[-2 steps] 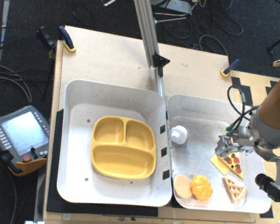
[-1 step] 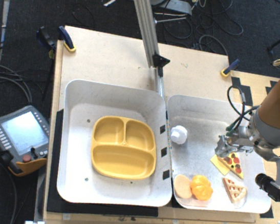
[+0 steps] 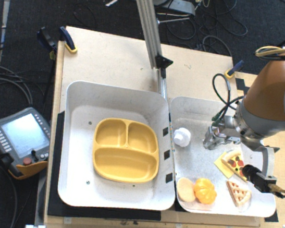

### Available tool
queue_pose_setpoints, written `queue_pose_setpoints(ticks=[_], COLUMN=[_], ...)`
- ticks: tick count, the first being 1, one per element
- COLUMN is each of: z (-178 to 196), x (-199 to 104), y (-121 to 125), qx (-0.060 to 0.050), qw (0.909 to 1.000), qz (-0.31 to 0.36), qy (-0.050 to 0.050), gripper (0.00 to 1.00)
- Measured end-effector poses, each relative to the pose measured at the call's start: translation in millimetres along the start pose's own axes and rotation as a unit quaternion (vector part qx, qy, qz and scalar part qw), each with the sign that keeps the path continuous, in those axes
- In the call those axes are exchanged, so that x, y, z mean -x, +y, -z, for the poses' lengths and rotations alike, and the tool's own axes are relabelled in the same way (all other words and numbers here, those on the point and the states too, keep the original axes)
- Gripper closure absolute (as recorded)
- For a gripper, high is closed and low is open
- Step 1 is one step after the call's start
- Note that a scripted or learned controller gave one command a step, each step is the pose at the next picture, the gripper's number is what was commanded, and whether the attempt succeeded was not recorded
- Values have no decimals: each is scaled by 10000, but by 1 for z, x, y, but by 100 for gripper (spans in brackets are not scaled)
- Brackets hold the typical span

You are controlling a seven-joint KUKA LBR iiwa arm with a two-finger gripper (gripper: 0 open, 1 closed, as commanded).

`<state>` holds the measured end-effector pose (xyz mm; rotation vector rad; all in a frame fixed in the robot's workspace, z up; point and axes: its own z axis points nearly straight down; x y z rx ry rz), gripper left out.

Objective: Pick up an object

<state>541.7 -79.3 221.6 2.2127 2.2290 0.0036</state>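
1. The grey arm with its orange band reaches in from the right; its metal two-finger gripper [image 3: 212, 142] hangs low over the right-hand white bin [image 3: 198, 113], on bare floor in the upper middle of that bin.
2. Gripper state: the fingertips appear set a little apart with nothing visible between them. The slant of the view makes the width hard to judge, but it looks narrow-to-moderate and unloaded.
3. Candidate objects, all in the right bin:
   - small white round cap-like piece [image 3: 182, 137], just left of the gripper, near the bin's left wall;
   - yellow wedge of toy pizza with red spots [image 3: 231, 164], just below-right of the gripper;
   - waffle-patterned triangular toy slice [image 3: 238, 193], further toward the bottom right corner;
   - orange toy fruit [image 3: 205, 191] touching a pale tan round piece [image 3: 186, 190], along the bottom edge.
4. Deciding relation: the pizza wedge lies nearest, down and right of the fingertips, its long axis running diagonally from upper right to lower left.
5. Judgement: a short shift that way, jaws straddling the wedge's short side, seems the likeliest pick.
6. The yellow divided plastic tray [image 3: 126, 150] sits alone in the left bin [image 3: 77, 128], well apart.
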Motion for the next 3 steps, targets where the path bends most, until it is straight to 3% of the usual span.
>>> queue_pose_setpoints(ticks=[2, 3], z=[-11, 11], x=[-112, -161], y=[20, 30], qx=[-9, 0], qw=[10000, 10000], qz=[2, 4], qy=[2, 7], gripper=[100, 100])
